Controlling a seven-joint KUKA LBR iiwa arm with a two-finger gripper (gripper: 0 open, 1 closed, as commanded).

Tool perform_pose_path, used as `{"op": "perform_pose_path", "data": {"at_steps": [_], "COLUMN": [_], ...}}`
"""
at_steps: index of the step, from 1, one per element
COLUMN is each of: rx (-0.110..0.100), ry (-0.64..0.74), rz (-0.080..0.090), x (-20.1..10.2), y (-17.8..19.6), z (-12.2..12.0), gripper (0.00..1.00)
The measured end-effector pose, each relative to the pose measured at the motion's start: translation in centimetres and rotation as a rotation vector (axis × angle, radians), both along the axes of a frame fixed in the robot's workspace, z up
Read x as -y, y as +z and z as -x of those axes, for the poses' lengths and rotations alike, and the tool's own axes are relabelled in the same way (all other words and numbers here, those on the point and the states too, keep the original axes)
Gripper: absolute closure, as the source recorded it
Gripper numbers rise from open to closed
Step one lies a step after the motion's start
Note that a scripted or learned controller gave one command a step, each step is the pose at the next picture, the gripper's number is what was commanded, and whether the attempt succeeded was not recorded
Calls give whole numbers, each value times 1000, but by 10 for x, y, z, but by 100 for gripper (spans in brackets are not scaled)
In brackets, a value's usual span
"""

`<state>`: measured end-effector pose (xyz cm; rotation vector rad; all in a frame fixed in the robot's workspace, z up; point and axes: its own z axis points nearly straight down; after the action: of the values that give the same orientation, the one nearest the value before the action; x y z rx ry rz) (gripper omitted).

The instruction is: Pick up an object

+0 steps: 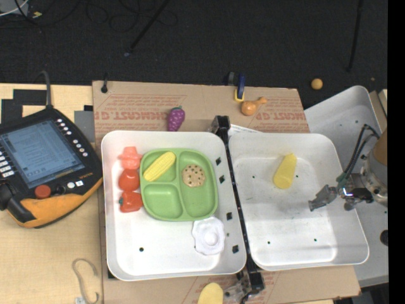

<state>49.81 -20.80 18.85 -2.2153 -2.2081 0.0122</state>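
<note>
While the hand (324, 198), grip unreadable, hovers rightward, a yellow block (285, 171) lies apart.

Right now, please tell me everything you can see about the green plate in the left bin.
The green plate looks like smooth plastic, with rounded corners and three compartments. It lies flat in the left bin, toward its upper middle. The upper left compartment holds a yellow corn cob, the right one a cookie; the lower one has nothing in it. Red toys sit against its left edge, and a white object lies by its lower right corner.
</note>
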Motion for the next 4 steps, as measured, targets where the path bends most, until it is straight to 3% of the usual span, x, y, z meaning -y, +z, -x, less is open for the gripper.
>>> {"op": "perform_pose_path", "data": {"at_steps": [1, 3, 4], "rx": [14, 13, 16], "ry": [2, 5, 1], "rz": [4, 3, 3], "x": [1, -6, -4], "y": [7, -103, -90], "z": [-3, -1, -1], "gripper": [0, 0, 100]}}
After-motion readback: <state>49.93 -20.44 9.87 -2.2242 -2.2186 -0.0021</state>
